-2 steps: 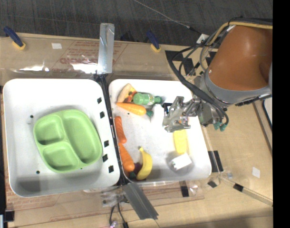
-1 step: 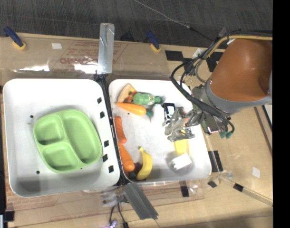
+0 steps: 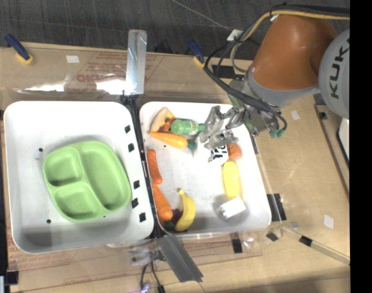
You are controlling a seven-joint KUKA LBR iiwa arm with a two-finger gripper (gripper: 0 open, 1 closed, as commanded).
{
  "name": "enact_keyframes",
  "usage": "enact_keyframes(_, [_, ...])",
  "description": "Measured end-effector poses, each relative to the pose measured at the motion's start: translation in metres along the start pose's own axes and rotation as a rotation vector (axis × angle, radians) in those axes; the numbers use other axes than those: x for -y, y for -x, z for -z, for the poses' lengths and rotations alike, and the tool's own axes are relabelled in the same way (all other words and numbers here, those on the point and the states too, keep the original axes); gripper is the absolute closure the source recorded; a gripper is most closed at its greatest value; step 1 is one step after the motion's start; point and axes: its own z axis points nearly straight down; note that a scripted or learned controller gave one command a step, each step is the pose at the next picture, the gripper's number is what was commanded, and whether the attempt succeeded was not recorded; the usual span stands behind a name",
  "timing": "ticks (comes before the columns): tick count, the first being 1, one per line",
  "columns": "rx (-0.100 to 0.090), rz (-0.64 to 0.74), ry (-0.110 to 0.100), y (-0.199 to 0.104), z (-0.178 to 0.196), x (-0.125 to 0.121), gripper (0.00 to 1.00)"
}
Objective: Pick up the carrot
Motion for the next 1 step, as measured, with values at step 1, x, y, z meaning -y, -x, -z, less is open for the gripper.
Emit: enact_keyframes(1, [-0.001, 0.166, 0.001, -0.0679, -0.0048, -0.0567, 1.0])
